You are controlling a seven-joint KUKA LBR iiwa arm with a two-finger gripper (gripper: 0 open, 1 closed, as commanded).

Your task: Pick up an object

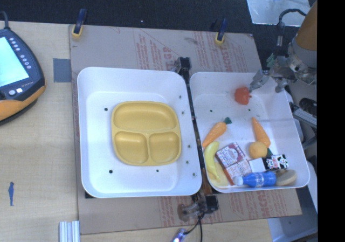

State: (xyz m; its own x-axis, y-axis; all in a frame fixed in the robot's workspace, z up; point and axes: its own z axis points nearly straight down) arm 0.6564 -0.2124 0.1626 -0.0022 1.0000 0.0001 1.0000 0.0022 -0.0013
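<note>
The small red object (pixel 242 95), something like a toy tomato, lies on the floor of the right bin (pixel 215 87), up near its far edge and apart from the rest of the clutter. Nothing has been lifted yet as far as I can see from here: it looks to be resting on the white plastic, so the pick is still to be done.

The gripper (pixel 269 79) hangs just to the right of it, above the bin's far right corner. One finger (pixel 257 80) slants down towards the red thing and ends just beside it, the other stands further right, so the claw is spread apart and holds nothing. Whether that near finger actually touches the object I can't tell.

Further down the same bin lie two carrots (pixel 214 131), a banana (pixel 211 161), a small carton (pixel 233 161) and a blue-labelled bottle (pixel 259 180). The left bin (pixel 91 128) bears a yellow divided plate (pixel 145 132).
</note>
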